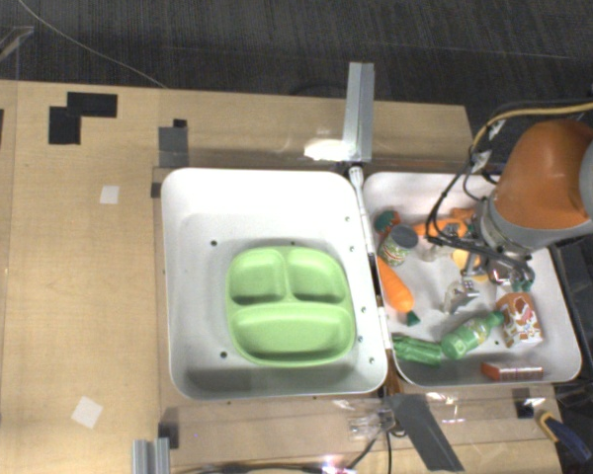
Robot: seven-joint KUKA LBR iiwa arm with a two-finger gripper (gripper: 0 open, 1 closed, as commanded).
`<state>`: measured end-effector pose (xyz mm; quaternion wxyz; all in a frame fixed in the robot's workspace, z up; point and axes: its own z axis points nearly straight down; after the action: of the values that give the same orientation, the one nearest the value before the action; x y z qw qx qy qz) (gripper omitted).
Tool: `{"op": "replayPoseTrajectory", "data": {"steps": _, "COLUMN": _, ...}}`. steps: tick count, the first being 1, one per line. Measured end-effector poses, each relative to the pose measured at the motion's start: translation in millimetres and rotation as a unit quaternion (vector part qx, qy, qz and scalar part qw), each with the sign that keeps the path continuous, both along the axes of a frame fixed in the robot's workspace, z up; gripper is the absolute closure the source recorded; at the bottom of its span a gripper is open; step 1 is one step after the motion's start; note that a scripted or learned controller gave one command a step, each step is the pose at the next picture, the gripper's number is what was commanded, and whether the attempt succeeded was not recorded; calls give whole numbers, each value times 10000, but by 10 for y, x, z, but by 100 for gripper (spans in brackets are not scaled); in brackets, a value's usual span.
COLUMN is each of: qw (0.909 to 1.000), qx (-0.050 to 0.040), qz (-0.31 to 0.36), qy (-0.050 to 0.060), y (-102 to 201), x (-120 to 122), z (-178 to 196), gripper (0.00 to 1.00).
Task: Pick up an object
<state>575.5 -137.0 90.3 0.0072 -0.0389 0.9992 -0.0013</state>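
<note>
While arm (pixel 544 181) overhangs right bin (pixel 568 349); claw (pixel 465 292) nr bottle (pixel 470 334).

Both bins white: left bin (pixel 193 265), right bin (pixel 563 349). Divided tray (pixel 289 304) light green, plain. Carrot (pixel 396 288) orange. Bottle (pixel 469 335) green; darker green item (pixel 416 350) beside it. Packet (pixel 520 320) red/white print. Jar (pixel 396 246) w/ dark lid. Arm (pixel 544 181) orange band, grey below. Bench (pixel 69 294) tan wood w/ black squares.
</note>
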Motion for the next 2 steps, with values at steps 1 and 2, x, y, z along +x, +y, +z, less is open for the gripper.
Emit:
{"op": "replayPoseTrajectory", "data": {"steps": 1, "qw": 9932, "qx": -3, "qz": 1160, "qy": -4, "y": 506, "x": 884, "z": -7, "gripper": 0}}
{"op": "replayPoseTrajectory", "data": {"steps": 2, "qw": 9933, "qx": -8, "qz": 1154, "qy": -74, "y": 511, "x": 921, "z": 143, "gripper": 100}}
